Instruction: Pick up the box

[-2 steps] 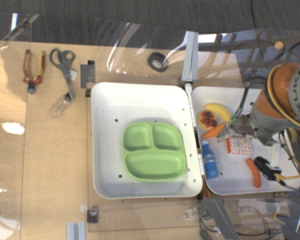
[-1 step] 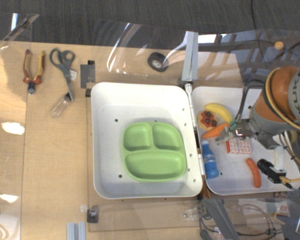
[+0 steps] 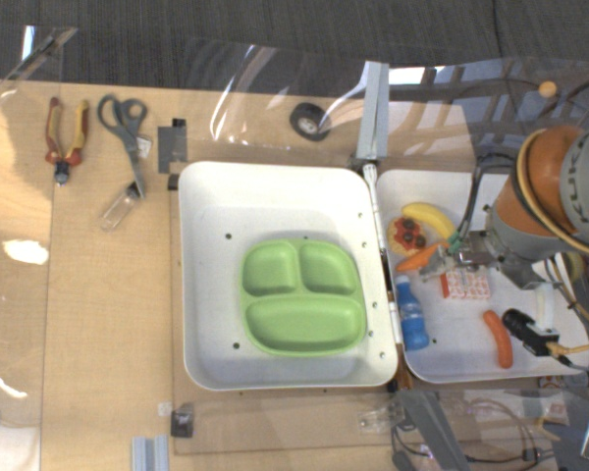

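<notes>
Meanwhile, tool (image 3: 458, 254) hovers just above box (image 3: 466, 285) in right bin (image 3: 452, 363)

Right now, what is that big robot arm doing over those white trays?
The robot arm reaches in over the right white bin, and its gripper is right beside a small red-and-white box. It isn't clear that it has the box yet. A banana, a carrot, a blue bottle and a sausage lie around it. The left bin holds a green divided plate.
</notes>
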{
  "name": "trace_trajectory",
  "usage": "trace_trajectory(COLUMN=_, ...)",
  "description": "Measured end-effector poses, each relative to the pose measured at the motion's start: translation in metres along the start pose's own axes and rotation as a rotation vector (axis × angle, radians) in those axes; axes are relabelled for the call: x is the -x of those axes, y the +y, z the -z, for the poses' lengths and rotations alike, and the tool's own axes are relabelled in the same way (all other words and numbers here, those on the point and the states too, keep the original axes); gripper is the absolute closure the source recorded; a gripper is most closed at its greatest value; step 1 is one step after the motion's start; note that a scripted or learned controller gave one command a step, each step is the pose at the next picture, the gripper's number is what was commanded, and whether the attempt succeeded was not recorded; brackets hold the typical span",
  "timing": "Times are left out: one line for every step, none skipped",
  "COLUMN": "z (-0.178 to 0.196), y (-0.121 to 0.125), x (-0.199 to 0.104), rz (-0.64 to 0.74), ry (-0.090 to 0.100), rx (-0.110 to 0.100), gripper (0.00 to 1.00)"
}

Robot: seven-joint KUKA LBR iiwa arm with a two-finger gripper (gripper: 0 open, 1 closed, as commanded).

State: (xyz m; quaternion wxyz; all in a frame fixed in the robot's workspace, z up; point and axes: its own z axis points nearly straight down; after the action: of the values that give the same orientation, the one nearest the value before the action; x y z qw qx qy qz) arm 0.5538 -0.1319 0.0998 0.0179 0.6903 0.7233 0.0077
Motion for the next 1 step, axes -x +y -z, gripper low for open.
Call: trace_trajectory(z=0.0001, y=0.0013, x=-0.0062, rz=0.068, ry=-0.001, rx=0.002, gripper=0.00)
